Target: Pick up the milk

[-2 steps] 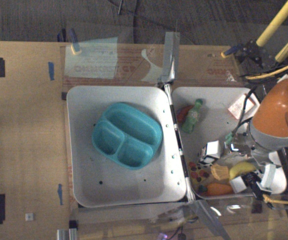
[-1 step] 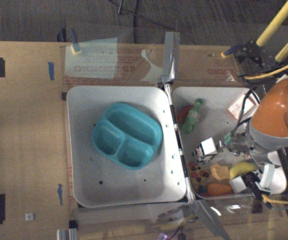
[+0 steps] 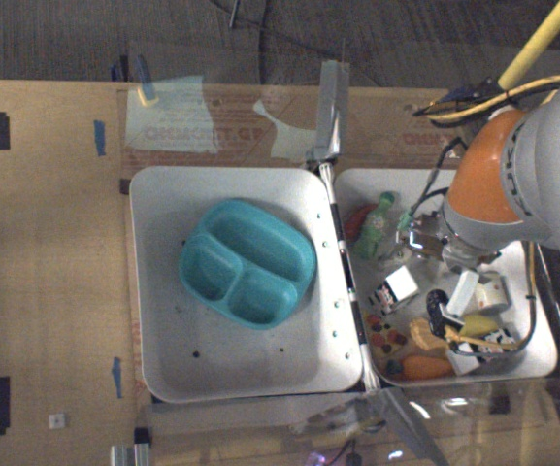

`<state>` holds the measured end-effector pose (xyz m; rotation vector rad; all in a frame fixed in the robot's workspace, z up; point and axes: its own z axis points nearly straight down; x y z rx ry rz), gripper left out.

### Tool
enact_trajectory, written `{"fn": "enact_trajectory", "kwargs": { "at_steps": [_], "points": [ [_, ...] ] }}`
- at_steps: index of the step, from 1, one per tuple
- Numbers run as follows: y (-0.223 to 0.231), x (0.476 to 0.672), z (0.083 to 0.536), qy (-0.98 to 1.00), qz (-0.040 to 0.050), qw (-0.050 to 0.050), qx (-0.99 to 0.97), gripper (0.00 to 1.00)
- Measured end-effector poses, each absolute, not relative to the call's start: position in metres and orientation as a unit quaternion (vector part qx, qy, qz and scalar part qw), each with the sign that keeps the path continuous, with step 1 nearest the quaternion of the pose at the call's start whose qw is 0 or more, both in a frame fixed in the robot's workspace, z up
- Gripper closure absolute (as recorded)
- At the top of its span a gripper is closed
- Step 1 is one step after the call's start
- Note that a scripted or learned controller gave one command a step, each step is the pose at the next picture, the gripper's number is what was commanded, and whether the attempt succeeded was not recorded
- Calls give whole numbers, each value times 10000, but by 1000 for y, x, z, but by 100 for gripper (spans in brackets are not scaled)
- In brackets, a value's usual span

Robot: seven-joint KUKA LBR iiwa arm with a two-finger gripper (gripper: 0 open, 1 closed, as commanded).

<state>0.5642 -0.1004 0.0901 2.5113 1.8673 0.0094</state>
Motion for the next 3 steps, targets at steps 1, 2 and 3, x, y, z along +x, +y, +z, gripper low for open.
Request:
{"fn": "enact_trajectory", "kwargs": {
  "at_steps": [1, 2, 3],
  "points": [
    [-102, 565, 101, 5973, 25, 93, 8019, 100],
    [-3, 607, 185, 5508, -7, -3, 8346, 100],
    [-40, 667, 261, 4647, -5, 3, 8854, 100]
  ]
}}
